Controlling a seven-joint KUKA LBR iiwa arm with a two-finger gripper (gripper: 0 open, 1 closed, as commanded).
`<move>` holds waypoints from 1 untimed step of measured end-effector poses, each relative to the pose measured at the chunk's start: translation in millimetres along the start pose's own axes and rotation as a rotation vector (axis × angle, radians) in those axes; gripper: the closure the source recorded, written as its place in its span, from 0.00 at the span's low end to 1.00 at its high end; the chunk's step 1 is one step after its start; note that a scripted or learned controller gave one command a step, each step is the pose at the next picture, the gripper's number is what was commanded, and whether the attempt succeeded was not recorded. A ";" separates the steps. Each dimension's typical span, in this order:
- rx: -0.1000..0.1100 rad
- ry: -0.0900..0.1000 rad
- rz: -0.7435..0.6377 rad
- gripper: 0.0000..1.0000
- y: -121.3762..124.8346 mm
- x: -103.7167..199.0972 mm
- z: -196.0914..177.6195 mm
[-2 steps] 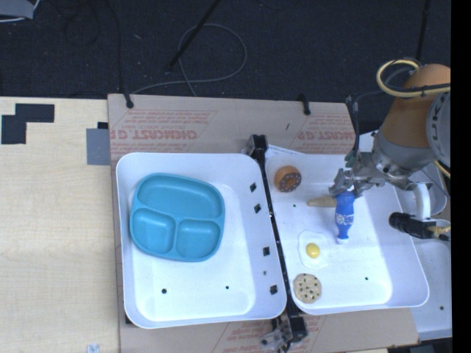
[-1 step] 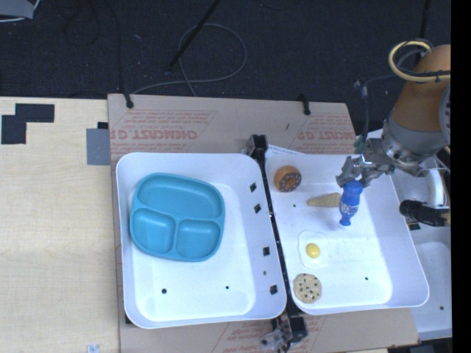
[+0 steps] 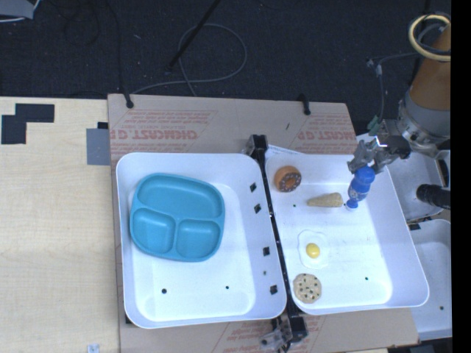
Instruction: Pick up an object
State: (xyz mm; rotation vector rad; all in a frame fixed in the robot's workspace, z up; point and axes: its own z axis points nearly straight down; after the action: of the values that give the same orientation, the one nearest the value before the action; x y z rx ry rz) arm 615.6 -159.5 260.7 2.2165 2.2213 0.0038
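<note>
arm: enters from right, over upper right corner of right bin (image 3: 412, 271)
gripper (image 3: 358, 190): blue tip low near that bin's far right wall, just right of cone (image 3: 325, 201); open or closed — cannot tell
donut (image 3: 287, 179): upper left of right bin, close to divider wall
cone: lying flat, mid bin, apart from donut
egg (image 3: 313, 250): centre, open floor on its right
cookie (image 3: 307, 287): near front wall, left side
free room: right half of right bin bare
left bin (image 3: 147, 293): blue tray (image 3: 176, 216) in upper left; front strip bare
counter (image 3: 51, 234): cut off at left
hard to see: gripper fingers, blurred
</note>
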 end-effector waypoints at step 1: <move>0.004 0.001 -0.001 1.00 0.2 -0.7 -11.2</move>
State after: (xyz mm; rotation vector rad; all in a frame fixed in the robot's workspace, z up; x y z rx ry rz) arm 615.7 -160.2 271.9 2.2182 2.2249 0.0000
